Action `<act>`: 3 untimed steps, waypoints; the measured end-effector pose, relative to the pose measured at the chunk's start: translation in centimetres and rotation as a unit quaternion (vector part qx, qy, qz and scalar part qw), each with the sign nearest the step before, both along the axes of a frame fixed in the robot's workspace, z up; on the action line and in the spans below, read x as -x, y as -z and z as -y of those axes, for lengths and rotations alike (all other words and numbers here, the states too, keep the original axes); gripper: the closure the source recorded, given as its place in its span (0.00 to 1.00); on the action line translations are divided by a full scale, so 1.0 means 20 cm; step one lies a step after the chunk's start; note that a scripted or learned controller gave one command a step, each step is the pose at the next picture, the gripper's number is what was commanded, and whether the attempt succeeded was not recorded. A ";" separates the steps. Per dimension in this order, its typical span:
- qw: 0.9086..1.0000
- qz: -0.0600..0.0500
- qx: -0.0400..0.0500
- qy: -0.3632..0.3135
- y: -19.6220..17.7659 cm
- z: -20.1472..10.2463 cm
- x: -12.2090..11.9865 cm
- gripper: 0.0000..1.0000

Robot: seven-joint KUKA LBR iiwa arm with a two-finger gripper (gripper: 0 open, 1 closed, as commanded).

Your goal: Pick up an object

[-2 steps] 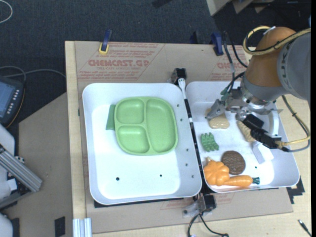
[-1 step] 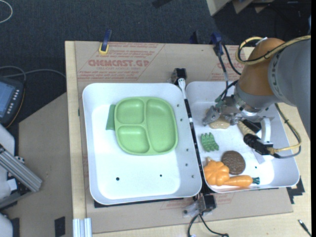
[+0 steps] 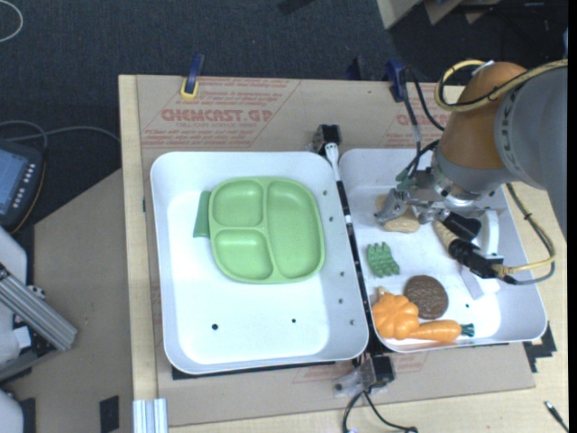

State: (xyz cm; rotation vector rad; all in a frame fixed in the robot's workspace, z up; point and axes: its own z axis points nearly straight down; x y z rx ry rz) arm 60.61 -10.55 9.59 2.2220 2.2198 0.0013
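In the right bin [image 3: 518, 307] my gripper [image 3: 399, 207] is low over the upper left part, right above a small tan piece [image 3: 403, 225] that lies on the bin floor. Whether it touches the piece is unclear. Below it lie a green ridged toy [image 3: 381, 259], a brown round disc [image 3: 425, 296], an orange pumpkin-like toy [image 3: 394, 314] and an orange carrot [image 3: 435, 332] along the front wall. The grey arm with its orange band [image 3: 478, 124] comes in from the upper right.
The left bin [image 3: 180, 305] holds a green divided plate [image 3: 267, 229] in its upper half. A black fitting with a yellow cable [image 3: 475, 253] hangs from the wrist over the right bin's middle. Clamps sit along the board's far edge.
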 end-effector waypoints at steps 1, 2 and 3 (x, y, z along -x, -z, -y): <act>1.000 0.003 0.001 0.000 -0.27 0.05 -0.03 1.00; 1.000 0.003 0.001 -0.001 -0.57 0.09 -0.05 1.00; 1.000 0.002 0.001 -0.001 -0.65 0.09 -0.06 1.00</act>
